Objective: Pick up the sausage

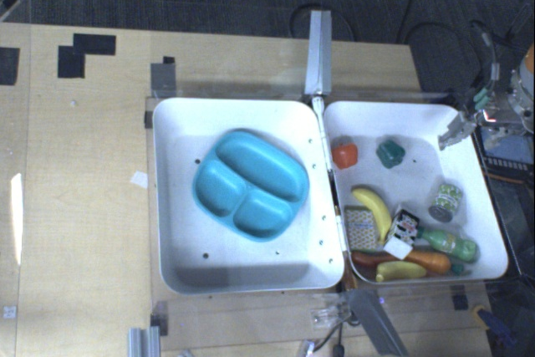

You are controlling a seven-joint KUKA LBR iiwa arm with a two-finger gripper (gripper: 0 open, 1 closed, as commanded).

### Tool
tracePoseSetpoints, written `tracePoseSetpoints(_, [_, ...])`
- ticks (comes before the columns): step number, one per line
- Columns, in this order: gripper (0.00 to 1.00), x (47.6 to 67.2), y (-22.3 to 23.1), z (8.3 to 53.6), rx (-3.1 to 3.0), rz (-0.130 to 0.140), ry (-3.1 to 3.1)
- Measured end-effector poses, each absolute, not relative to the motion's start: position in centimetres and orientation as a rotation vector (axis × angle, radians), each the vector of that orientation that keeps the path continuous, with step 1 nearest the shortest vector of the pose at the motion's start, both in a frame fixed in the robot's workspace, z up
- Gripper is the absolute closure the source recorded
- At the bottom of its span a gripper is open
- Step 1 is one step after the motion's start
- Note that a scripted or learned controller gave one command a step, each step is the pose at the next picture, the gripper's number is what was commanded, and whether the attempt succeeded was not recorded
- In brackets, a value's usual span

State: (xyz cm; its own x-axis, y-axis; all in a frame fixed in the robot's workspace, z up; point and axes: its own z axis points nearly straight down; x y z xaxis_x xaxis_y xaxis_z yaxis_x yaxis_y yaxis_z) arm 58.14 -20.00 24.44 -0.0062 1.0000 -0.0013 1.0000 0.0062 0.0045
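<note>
Below-left of the gripper [458, 132], jaw state indeterminable, the right shallow white bin [418, 109] contains a dark red-brown plastic sausage [364, 261]; the left shallow white bin [175, 205] contains a blue three-compartment plate [251, 184].

A blue divided tray [252, 194] lies in the left bin [171, 180]; a banana [374, 210], green bottle [450, 243] and small can [447, 201] sit in the right bin [418, 117]

My arm comes in from the right edge, high on the far right side of the scene, with just a sliver of the orange band [531, 58] showing. My gripper [458, 134] hangs at the far right, angled down and to the left. One grey finger [456, 132] slants leftward; the rest is too blurred to read.
</note>
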Motion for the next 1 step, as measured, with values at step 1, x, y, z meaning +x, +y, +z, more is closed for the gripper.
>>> tracePoseSetpoints(1, [0.0, 54.08, -15.24, 14.71, 2.317, 0.003, 2.119])
